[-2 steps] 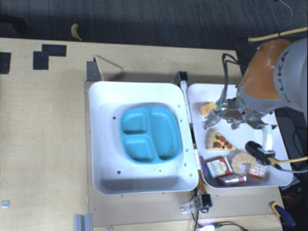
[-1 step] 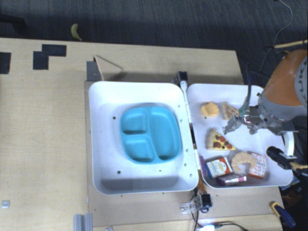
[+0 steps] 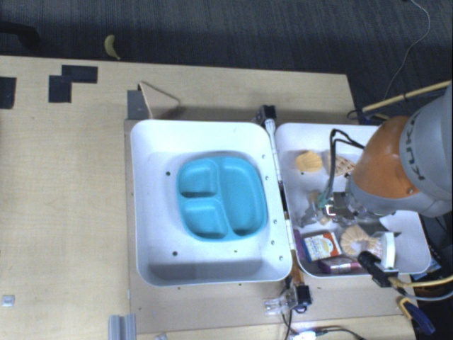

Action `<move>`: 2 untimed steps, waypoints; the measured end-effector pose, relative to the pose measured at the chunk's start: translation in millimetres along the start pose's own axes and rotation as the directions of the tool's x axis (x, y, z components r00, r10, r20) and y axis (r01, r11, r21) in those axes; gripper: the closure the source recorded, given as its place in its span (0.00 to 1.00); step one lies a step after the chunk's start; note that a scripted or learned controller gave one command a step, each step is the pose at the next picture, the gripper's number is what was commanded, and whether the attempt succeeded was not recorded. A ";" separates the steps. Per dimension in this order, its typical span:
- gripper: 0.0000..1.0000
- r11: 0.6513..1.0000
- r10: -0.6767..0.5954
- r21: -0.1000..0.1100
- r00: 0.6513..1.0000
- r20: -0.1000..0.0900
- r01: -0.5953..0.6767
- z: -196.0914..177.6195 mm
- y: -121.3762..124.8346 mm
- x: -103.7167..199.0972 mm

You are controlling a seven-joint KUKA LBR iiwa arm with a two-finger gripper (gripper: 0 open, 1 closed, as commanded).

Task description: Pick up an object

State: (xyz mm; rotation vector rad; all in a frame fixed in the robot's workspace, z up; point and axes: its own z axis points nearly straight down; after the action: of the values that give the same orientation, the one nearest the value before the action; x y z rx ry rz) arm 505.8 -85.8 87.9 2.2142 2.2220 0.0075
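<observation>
Glossy blue plastic tray [image 3: 221, 197] (smooth).

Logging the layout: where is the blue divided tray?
The blue divided tray lies in the middle of the left bin, away from the arm.

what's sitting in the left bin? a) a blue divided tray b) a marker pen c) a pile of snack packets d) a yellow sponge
a: the left bin holds a blue divided tray with three compartments, while the small packets and clutter lie in the right bin under the arm.
</observation>
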 end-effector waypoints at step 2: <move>1.00 1.000 -0.003 0.003 1.000 -0.003 0.003 -97.0 21.2 129.1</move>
State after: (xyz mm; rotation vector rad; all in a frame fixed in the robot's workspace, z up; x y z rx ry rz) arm 525.9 43.3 185.0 2.2141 2.2286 0.0073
